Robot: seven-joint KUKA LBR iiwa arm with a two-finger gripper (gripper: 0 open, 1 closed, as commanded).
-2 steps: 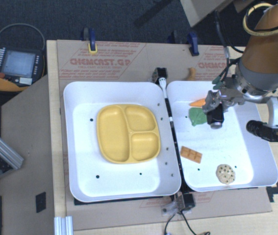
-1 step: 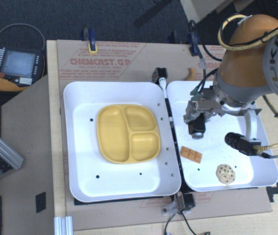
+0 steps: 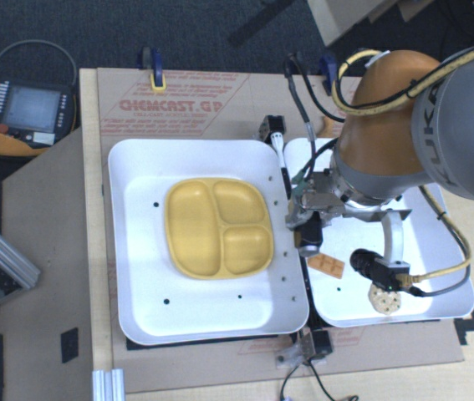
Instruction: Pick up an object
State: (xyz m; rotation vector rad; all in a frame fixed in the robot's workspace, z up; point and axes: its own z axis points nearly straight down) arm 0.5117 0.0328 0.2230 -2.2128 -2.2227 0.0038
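A yellow three-compartment plate lies in the left white bin. In the right bin lie a small orange cracker-like piece near the left wall and a round beige cookie-like piece near the front. My gripper hangs low over the right bin's left edge, just above and left of the orange piece. The orange-banded wrist covers the bin's back half.
A black cable and fitting of the arm lie over the right bin between the two small pieces. A black-and-white clamp stands at the back between the bins. A pendant with a screen sits far left.
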